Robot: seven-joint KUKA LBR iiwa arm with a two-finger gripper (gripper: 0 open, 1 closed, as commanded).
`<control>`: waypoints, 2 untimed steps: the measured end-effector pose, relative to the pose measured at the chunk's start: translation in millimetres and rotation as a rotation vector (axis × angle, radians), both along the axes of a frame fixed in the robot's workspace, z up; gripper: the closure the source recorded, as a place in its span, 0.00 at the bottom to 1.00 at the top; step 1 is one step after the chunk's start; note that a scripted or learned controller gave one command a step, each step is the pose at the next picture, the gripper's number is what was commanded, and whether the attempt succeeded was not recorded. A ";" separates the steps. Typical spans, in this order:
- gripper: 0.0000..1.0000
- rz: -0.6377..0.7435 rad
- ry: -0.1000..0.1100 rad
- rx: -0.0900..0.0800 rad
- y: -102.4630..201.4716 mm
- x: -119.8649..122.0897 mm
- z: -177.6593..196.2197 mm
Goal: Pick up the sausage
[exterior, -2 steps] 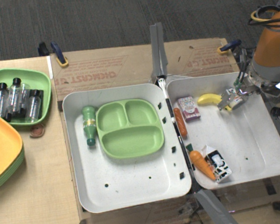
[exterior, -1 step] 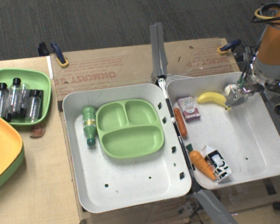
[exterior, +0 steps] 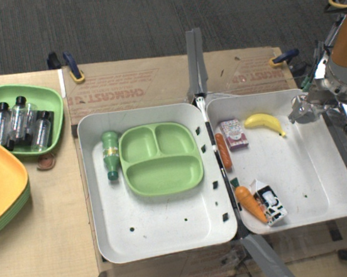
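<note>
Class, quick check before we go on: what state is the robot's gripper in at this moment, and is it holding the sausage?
Gripper: at the right bin's far right edge, holding nothing; the sausage lies by that bin's left wall.

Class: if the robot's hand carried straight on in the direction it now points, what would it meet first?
Probably the banana: the hand sits at the right bin's far right edge pointing leftward. Its height is unclear, so it might pass above.

Dark carpet [exterior: 144,12], wooden bench [exterior: 43,259]
</note>
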State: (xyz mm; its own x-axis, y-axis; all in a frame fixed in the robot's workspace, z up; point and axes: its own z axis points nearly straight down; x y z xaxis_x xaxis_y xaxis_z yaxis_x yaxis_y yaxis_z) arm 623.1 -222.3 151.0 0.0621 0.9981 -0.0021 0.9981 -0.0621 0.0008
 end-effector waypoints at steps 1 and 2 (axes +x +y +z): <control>1.00 0.004 0.000 -0.003 0.0 0.3 8.8; 1.00 -0.382 0.029 0.003 27.1 28.9 -66.3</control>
State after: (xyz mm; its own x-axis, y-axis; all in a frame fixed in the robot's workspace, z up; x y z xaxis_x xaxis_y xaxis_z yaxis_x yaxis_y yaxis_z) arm 652.0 -195.2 84.7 0.4300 0.9028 -0.0065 0.9024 -0.4300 -0.0281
